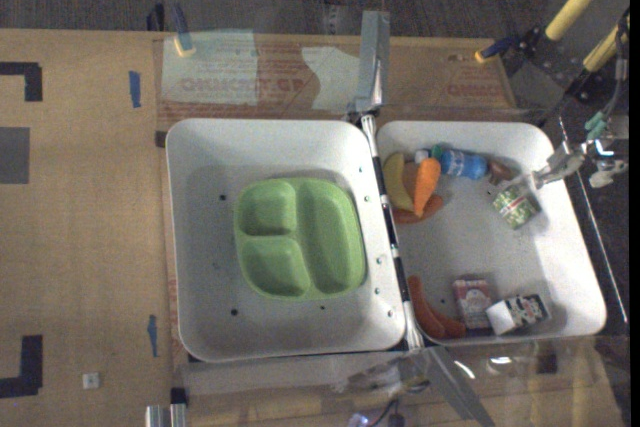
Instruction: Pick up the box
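The box (472,298), a small reddish carton with printed faces, lies flat near the front of my right bin (575,225), just beside a black-and-white carton (520,312) and an orange sausage-shaped toy (432,311). My gripper (545,177) sits up at the bin's far right rim next to a green-patterned packet (515,206), so the box is down and to the left of it in the shot, with its long axis running roughly front to back. Honestly the gripper's too blurry, so I can't tell how it's set or whether it's got anything.
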### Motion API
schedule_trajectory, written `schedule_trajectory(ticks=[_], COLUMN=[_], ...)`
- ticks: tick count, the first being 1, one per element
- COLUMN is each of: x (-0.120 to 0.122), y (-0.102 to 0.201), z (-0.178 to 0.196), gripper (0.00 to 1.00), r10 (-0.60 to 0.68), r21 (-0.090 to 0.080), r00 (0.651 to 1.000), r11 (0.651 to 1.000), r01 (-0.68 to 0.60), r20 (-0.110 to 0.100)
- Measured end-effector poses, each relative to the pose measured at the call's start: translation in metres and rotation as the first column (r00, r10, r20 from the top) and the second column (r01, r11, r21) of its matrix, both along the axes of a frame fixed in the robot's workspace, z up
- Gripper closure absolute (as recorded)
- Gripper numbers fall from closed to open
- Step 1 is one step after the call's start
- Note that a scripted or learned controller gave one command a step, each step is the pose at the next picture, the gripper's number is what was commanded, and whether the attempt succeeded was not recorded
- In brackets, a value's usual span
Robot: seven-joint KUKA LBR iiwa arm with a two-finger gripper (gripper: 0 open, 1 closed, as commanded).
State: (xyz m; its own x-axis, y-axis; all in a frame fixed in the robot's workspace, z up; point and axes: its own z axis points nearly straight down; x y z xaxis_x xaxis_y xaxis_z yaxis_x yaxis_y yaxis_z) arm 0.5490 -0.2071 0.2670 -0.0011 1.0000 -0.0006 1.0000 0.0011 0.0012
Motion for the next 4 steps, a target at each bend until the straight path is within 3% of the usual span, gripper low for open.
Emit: schedule_trajectory(ticks=[1, 2, 3, 4], x=[-0.047, -0.066, -0.065, -0.065], y=[0.059, 0.108, 0.106, 0.106], z=[-0.152, -0.18, -0.169, -0.169], gripper=[0.0, 0.0, 1.0, 0.0], r10=[0.101, 0.243, 0.238, 0.238], r21=[0.001, -0.001, -0.002, -0.002], r00=[0.995, 0.97, 0.971, 0.971], r11=[0.995, 0.97, 0.971, 0.971], r01=[-0.101, -0.243, -0.238, -0.238], r20=[-0.001, 0.004, 0.01, 0.009])
